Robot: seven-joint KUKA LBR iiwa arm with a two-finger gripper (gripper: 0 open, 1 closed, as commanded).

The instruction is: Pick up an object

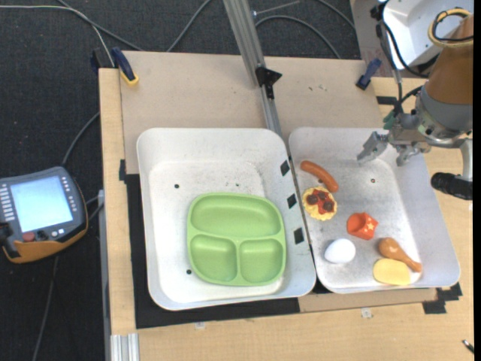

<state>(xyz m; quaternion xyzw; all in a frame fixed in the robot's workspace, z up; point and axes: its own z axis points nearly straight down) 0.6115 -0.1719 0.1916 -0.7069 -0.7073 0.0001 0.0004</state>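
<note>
Overhead, the tool (391, 147) hangs at the far edge of the right bin (421, 201), its two fingers spread and nothing between them. Below it in that bin lie a sausage (319, 175), a small tart (320, 203), a red piece (362, 226), a white egg (340, 251), a drumstick (399, 254) and a yellow piece (393, 272). Left on the counter (195, 89), the other bin (161, 224) carries a green divided plate (237, 238).

Green tray (237, 239) is lying in left bin (161, 156); pendant (37, 213) is sitting well left of bin.
</note>
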